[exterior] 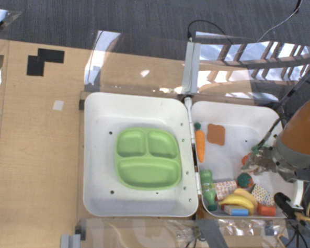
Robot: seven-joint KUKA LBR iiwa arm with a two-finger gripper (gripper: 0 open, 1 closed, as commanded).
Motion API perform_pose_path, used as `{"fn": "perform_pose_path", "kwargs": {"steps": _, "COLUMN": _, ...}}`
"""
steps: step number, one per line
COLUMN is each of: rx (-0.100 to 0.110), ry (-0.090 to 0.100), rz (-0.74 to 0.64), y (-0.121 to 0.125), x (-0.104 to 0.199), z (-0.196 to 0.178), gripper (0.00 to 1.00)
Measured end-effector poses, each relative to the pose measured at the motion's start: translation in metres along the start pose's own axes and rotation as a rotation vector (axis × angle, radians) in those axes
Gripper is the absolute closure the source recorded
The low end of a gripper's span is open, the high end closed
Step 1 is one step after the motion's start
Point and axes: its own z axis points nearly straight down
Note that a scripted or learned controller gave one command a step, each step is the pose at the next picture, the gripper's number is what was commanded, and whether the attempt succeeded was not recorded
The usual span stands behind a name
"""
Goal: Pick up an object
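Note:
The right bin (234,118) holds several toy foods. An orange carrot (199,144) lies along its left wall and a flat brown square (215,134) lies beside it. Near the front sit two green pieces (207,184), a pink patterned block (224,189), a yellow banana (239,199), a round green and red piece (244,180), a blue piece (237,211) and a red piece (267,210). My gripper (254,161) hangs low over the bin's right side, just above the round piece. A small red-orange bit (244,159) shows at its tip.
The left bin (102,123) bears a green divided plate (147,158). A metal divider (191,144) separates the two bins. The arm's grey and orange body (300,140) covers the right bin's right edge. Cables run past the front right corner.

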Motion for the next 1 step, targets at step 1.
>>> {"fn": "perform_pose_path", "kwargs": {"steps": 1, "rx": 0.015, "ry": -0.001, "rz": -0.052, "y": 0.0414, "x": 0.1075, "z": -0.1416, "gripper": 1.0}}
